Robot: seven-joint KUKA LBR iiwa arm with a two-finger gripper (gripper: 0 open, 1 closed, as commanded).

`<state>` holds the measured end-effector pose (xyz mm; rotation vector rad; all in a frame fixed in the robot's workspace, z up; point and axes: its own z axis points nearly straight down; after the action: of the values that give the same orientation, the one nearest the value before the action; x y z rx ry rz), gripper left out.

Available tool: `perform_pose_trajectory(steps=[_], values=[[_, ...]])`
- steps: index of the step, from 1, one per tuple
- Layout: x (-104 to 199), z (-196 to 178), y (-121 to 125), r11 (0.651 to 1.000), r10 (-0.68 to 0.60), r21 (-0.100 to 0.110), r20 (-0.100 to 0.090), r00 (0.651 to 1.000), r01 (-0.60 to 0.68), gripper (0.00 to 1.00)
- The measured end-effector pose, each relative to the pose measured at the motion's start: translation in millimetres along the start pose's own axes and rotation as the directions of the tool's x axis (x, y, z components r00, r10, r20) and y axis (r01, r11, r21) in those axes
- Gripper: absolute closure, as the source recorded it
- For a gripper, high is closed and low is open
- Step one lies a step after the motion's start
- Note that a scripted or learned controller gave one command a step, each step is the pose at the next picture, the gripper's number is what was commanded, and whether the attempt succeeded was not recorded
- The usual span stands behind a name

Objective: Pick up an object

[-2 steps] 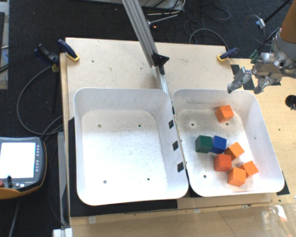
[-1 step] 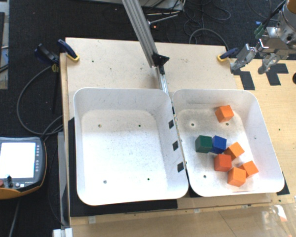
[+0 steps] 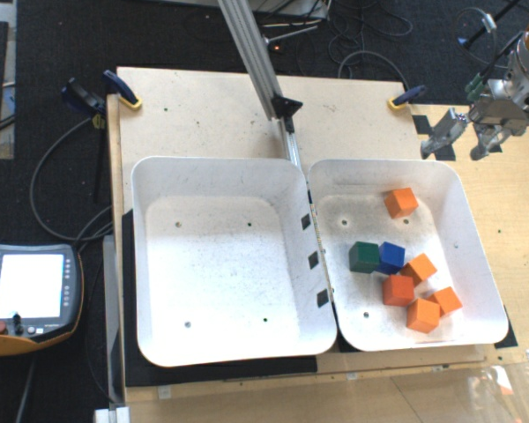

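Note:
The right bin [image 3: 470, 236] holds several small blocks. An orange block [image 3: 402, 202] lies alone toward its back. A green block [image 3: 364, 257] and a blue block [image 3: 391, 255] touch side by side in the middle. Several orange blocks cluster at the front right, among them a red-orange block [image 3: 398, 289] and a front orange block [image 3: 423, 315]. My gripper [image 3: 464, 140] hangs open beyond the bin's back right corner, above the bench, with nothing between its fingers.
The left bin [image 3: 159, 183] stands beside the right bin. A slanted metal pole [image 3: 251, 47] rises from the bench behind the bins. Blue-and-yellow clamps [image 3: 122, 90] sit at the back bench corners. A teach pendant [image 3: 31, 298] lies at the left.

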<state>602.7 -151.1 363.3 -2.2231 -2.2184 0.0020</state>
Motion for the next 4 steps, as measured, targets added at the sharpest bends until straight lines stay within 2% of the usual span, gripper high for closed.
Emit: perform_pose_trajectory(steps=[1,2,3,4], values=[[-72,-79,-61,1.000,0.007,-0.011,0.008,1.000,-0.007,0.00],[-73,-187,-46,1.000,-0.006,-0.012,0.005,1.000,0.006,0.00],[-37,-182,-33,1.000,-0.008,-0.003,0.000,1.000,0.008,0.00],[20,-182,-6,1.000,-0.010,-0.004,0.000,1.000,0.010,0.00]])
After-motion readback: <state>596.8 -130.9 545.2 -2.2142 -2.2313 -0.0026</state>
